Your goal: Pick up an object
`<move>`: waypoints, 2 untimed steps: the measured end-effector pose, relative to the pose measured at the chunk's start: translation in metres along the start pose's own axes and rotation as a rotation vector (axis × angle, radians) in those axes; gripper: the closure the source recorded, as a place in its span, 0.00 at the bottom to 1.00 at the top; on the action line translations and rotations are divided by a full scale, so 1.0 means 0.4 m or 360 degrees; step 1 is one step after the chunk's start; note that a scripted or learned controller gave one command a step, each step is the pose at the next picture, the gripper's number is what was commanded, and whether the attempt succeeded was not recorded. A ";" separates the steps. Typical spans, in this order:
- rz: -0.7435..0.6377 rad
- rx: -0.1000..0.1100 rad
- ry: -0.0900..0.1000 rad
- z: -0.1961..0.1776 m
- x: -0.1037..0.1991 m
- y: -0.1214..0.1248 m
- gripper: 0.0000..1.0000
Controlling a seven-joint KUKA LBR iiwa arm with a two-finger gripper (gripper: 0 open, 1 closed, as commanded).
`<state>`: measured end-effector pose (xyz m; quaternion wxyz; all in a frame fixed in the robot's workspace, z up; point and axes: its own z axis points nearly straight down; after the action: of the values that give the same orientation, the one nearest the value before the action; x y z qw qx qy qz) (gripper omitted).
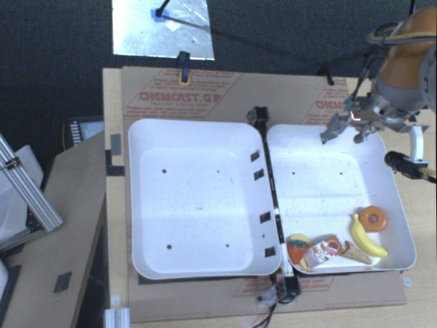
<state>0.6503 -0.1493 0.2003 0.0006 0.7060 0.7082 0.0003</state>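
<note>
While nothing is held yet, all the candidate objects sit bunched in the near corner of the right bin [382, 183]. Nearest the front wall: a red-orange round item [298, 249], a small white-and-red packet [322, 251] touching it, and a tan wedge-shaped piece [355, 253] just right of the packet. Banana [367, 238] lies along the near-right side, curving up toward an orange ring, doughnut-like [373, 218], which sits just beyond the banana's far end, close to the right wall. Rest of that bin floor is bare white with a few small dots.

Left bin [198, 190] carries nothing visible on its floor. A black clip strip [266, 183] runs between the two bins.

Farther back, the gripper [345, 130] hangs over the far edge of the right bin, well apart from the object cluster. Its two fingers are spread, with nothing between them. Grey arm with orange band [410, 50] comes in from the far right.

Beyond the bins: cardboard sheet [205, 94] with red lettering under both, then a shiny foil square [162, 18] on the dark floor.

Progress judgement: pick not started. No contact with any object. Remaining: traverse toward the near corner, descend, close on one item, lift. The cluster is tight, so banana or ring look like the cleaner targets.
</note>
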 end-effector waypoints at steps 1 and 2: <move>-0.0009 -0.0023 -0.0002 -0.310 0.084 -0.016 0.00; -0.0008 -0.0018 0.0000 -0.536 0.164 -0.130 0.00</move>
<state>0.5978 -0.0837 0.4145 0.0045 0.7042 0.7099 0.0043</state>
